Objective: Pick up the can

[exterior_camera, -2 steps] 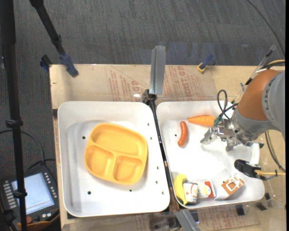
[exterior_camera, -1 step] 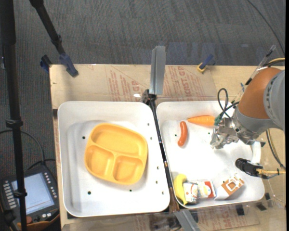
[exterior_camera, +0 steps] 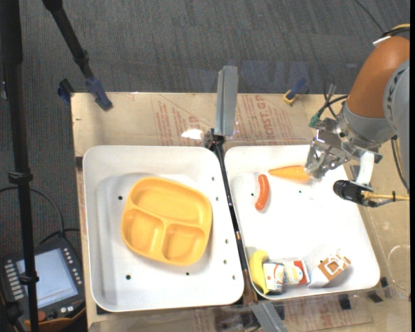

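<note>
The can (exterior_camera: 290,274), with a white, red and green label, lies on its side near the front edge of the right bin (exterior_camera: 346,220), touching a yellow banana (exterior_camera: 259,270) on its left. My gripper (exterior_camera: 321,163) hangs far from it, over the back of the right bin. It is right above the thick end of an orange carrot (exterior_camera: 289,173). Nothing shows as held.
A red sausage (exterior_camera: 262,191) lies left of the carrot. A small orange and white carton (exterior_camera: 334,266) sits right of the can. The left bin (exterior_camera: 104,185) holds a yellow divided plate (exterior_camera: 167,220). A grey post (exterior_camera: 226,102) stands behind the bins' divider.
</note>
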Motion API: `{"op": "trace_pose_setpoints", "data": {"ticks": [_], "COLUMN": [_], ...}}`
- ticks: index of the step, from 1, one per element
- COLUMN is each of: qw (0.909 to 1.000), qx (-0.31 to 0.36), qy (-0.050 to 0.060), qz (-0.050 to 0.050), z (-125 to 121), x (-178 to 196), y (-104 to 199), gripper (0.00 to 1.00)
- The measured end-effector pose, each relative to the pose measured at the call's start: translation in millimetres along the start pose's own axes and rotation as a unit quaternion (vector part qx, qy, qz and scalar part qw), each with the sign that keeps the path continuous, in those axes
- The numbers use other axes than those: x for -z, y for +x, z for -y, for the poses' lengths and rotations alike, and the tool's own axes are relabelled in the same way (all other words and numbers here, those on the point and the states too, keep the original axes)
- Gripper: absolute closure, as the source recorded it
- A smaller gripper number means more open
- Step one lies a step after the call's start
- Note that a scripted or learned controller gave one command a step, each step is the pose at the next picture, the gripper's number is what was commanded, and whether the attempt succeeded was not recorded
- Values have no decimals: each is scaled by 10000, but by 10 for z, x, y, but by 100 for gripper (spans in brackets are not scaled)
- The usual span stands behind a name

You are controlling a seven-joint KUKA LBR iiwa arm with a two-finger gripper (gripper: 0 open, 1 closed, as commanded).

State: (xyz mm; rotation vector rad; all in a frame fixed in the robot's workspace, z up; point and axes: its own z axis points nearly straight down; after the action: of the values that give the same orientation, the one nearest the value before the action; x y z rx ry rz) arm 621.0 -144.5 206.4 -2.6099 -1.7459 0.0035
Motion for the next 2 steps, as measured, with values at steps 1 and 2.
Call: {"op": "trace_pose_setpoints", "data": {"ticks": [1, 2], "qw": [8912, 8845], "qx": [-4535, -4665], "qy": [10, 28], "qz": [9, 8], "z": [118, 644], "x": [568, -725], "y": [226, 157], "gripper": [100, 100]}}
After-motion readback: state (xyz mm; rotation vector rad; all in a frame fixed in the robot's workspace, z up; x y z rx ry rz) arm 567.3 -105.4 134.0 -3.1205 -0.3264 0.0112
